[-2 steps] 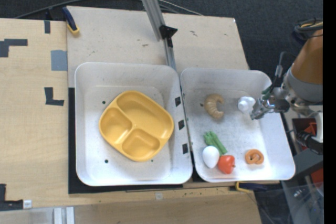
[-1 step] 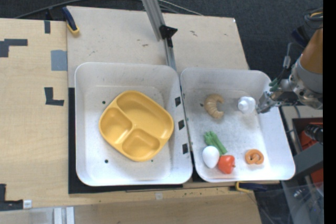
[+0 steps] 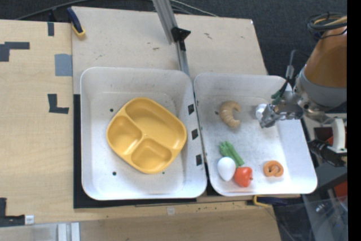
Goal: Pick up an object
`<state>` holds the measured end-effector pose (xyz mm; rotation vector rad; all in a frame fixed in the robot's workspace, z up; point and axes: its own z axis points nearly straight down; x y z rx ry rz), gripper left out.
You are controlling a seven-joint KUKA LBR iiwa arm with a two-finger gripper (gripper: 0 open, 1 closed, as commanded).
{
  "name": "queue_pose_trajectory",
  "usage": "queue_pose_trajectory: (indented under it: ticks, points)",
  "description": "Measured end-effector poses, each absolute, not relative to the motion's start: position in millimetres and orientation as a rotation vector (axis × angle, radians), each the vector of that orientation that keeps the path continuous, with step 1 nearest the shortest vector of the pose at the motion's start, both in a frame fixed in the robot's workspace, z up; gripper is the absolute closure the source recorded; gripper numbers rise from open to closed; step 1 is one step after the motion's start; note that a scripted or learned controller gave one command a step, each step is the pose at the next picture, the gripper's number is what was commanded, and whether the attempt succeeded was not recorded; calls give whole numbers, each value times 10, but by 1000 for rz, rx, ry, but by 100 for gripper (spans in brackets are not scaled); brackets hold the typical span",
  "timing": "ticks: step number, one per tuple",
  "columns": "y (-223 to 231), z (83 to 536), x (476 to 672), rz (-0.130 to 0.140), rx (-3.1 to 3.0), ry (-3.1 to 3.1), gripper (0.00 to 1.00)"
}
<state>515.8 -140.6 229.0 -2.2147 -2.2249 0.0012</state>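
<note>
Jaws first: you are looking at a gripper (image 3: 265, 115) too small and blurred to show whether it is open or shut, so I cannot tell, and nothing is showing inside it. It is sitting over the right bin (image 3: 293, 138), low above the floor near the bin's upper right part, with the arm (image 3: 324, 73) coming in from the right.

You are choosing among four things here. Nearest is the croissant (image 3: 230, 113), lying just to the left of the gripper, close but apart from it. It is curving like a crescent, with its long axis running roughly up and down the view, so a sideways move leftward would be bringing the gripper across its short width.

Further off, toward the bin's near edge, the egg (image 3: 226, 168) is touching the tomato (image 3: 243, 176), with the green piece (image 3: 230, 152) lying slantwise just above them. The pretzel (image 3: 273, 169) is lying alone below the gripper, well apart from it.

The yellow tray (image 3: 146, 134) is resting in the left bin (image 3: 93, 121), farthest away.

I am judging the croissant the likeliest target.
</note>
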Motion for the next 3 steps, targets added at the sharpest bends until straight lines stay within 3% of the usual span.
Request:
queue_pose_trajectory:
  ticks: [3]
  points:
    - [224,2222,4930,2,-2210,-2227,100]
